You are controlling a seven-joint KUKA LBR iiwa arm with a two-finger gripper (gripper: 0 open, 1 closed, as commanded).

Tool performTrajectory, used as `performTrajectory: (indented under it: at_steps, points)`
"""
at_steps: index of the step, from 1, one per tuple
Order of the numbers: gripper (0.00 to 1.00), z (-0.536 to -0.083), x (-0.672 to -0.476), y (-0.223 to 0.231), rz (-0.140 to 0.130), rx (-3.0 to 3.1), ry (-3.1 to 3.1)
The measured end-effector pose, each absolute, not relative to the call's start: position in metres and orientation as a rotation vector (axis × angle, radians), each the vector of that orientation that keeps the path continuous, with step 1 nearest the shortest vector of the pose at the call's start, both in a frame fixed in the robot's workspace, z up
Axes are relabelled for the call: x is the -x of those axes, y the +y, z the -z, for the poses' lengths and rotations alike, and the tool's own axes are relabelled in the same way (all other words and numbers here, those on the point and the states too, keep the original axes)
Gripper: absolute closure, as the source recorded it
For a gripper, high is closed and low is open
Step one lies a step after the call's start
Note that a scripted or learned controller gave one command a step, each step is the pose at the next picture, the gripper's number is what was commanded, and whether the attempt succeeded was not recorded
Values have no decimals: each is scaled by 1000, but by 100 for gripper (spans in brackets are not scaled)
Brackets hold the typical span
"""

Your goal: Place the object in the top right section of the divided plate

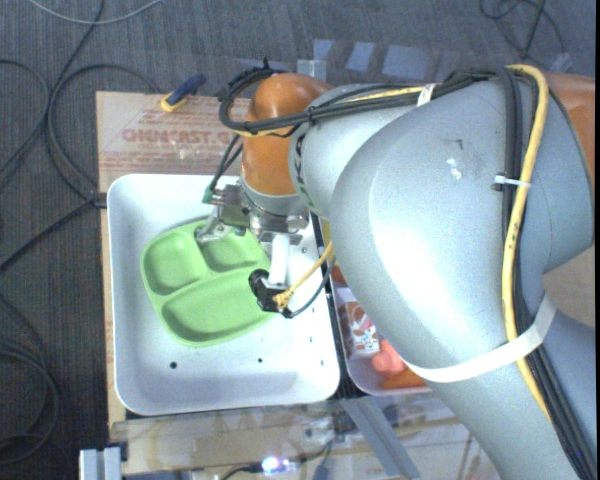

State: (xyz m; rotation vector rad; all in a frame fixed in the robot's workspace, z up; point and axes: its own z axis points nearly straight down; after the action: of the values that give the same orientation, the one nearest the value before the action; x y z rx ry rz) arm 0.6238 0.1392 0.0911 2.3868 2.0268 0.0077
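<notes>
Green divided plate [205, 288] (cardboard [160, 143]: "CHEMCAST")

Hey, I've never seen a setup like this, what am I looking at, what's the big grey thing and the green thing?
This is one picture from a camera fixed above a bench, looking down at a slant. The big grey shape is a robot arm reaching in from the right, with an orange band above its wrist. Its gripper hangs over a green divided plate, which lies in the left white bin. A second bin, mostly hidden under the arm, holds some orange and reddish items. I can't tell whether the gripper holds anything.
</notes>
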Motion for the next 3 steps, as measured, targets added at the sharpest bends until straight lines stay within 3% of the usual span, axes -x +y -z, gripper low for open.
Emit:
performTrajectory:
  at_steps: [1, 2, 3]
  points:
    - [0, -183, -668, 100, 6, -2429, 1990]
    - [0, -183, -627, 83, 8, -2337, 2100]
    - [0, -183, -564, 33, 5, -2257, 2189]
